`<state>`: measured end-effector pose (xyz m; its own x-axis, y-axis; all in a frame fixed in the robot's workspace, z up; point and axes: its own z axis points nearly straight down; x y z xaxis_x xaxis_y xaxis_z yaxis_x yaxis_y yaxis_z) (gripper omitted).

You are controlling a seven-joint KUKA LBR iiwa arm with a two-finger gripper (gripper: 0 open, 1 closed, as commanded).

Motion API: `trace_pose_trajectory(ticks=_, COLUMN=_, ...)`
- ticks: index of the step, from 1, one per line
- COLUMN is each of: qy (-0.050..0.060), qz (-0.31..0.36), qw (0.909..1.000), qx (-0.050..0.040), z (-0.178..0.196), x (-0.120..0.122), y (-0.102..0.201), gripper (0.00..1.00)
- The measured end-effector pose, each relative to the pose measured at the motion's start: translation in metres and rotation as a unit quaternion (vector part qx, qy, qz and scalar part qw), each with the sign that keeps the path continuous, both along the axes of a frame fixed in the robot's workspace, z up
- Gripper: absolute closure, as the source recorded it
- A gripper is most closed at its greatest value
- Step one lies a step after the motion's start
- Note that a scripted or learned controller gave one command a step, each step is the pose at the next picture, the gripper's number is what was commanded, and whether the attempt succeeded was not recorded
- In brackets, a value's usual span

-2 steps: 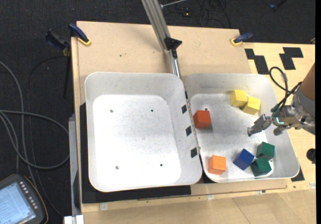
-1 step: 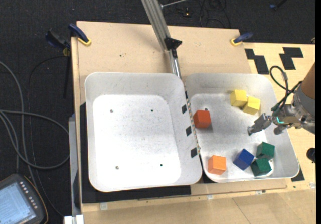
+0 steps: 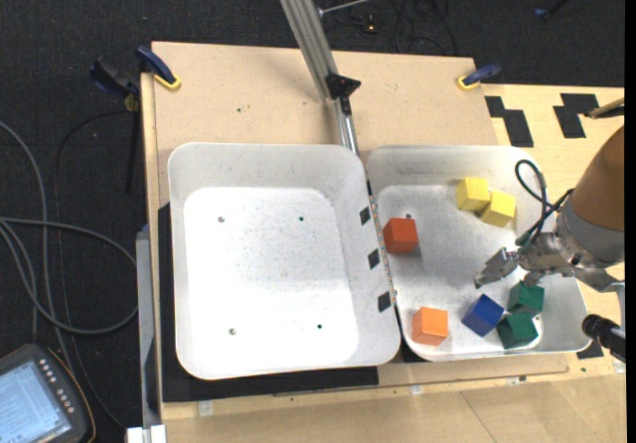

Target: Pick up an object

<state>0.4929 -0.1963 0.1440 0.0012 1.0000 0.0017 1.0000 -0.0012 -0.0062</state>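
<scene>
- Hovering low over the right bin (image 3: 397,332), my hand (image 3: 505,268) sits at about 4 o'clock in the camera view, with the orange band of my arm (image 3: 606,188) just behind it toward 3 o'clock.
- My fingers look spread a little, pointing toward 9 o'clock, and I see nothing between them, so I count the hand as open and empty.
- Nearest to me are the blue cube (image 3: 484,315), just below my fingertips toward 6 o'clock, and two green cubes (image 3: 521,317) packed close beside it at the bin's 5 o'clock corner.
- Farther off lie a dark orange cube (image 3: 401,234) near the bin's left wall, a lighter orange cube (image 3: 430,325) at its 7 o'clock edge, and two yellow cubes (image 3: 485,200) touching each other at 1 o'clock.
- The left bin (image 3: 184,262) on the tabletop (image 3: 258,83) holds no target for me.
- I judge the blue cube the best pick, though its green neighbours crowd one side; I should centre over it, set my fingers across its free faces, and drop straight down before closing.
- The lone dark orange cube would be the cleaner fallback, standing well apart from everything.
</scene>
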Motion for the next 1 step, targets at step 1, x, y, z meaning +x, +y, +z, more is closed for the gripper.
trace_pose_trajectory(ticks=1, qy=-0.005, qz=0.002, qw=1.0, qx=-0.0017, z=-0.0241, x=0.0019, y=-0.0003, gripper=0.0)
